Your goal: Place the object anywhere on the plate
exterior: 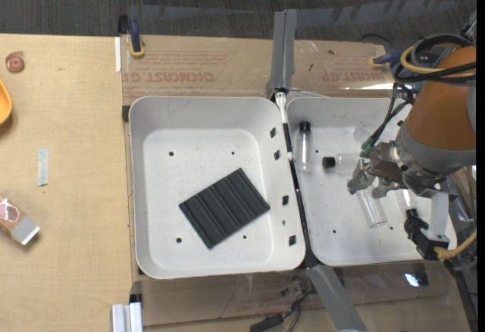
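Two hazards apply from this position. First, a failed pick: the claw [371, 185] stands over the right bin [333, 247], and a clear tube [371, 211] lies directly beneath and just ahead of it, toward the near rim. The tube is smooth, round and transparent, so it is likely to roll or squirt sideways under closing pressure. Whether the claw is open or closed on anything cannot be told from this view; the tube appears to rest on the bin floor rather than in the claw, but glare makes this uncertain.

Second, a lost load in transit: the plate [224, 208], a dark ribbed slab, lies well to the left of the claw in the left bin [140, 171], beyond the raised rims where the bins meet. A low carry risks striking those rims. A tube released across the ribs of the tilted slab may roll off.

A second tube with a black cap [303, 145] lies to the left of the claw and farther back, near the dividing rim. A small black cap [329, 163] sits between that tube and the claw. Either may be knocked during a leftward sweep.

Arm pose: the arm [443, 114] reaches in from the right, wrist bent downward, with the claw low over the bin floor.
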Controlling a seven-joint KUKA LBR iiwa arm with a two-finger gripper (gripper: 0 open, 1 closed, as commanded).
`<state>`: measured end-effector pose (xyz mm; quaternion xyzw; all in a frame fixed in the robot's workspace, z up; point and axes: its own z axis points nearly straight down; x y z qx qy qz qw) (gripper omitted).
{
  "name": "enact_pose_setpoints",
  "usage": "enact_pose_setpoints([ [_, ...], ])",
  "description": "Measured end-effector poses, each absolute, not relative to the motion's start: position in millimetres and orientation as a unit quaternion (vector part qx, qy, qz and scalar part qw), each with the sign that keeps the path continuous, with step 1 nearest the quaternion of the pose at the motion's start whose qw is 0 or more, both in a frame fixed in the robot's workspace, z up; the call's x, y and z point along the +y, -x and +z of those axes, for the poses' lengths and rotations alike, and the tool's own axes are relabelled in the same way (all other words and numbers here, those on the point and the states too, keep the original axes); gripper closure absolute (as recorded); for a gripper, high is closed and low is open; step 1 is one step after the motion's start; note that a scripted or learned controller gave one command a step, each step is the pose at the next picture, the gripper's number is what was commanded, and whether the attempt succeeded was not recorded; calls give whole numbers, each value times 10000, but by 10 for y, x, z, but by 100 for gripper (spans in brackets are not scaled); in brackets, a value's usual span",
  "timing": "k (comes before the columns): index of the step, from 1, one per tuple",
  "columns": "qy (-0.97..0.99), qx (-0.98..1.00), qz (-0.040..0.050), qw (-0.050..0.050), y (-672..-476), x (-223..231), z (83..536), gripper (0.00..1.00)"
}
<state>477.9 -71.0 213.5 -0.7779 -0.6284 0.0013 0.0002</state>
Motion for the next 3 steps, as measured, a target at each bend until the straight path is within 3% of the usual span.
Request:
enact_pose_setpoints([
  [1, 8267, -5627, 28, 2, -5205, 221, 2434, 100],
  [2, 8138, -5811, 27, -4, -5160, 1217, 2895, 100],
  [3, 7318, -6815, 33, 7, -5153, 1741, 2135, 100],
])
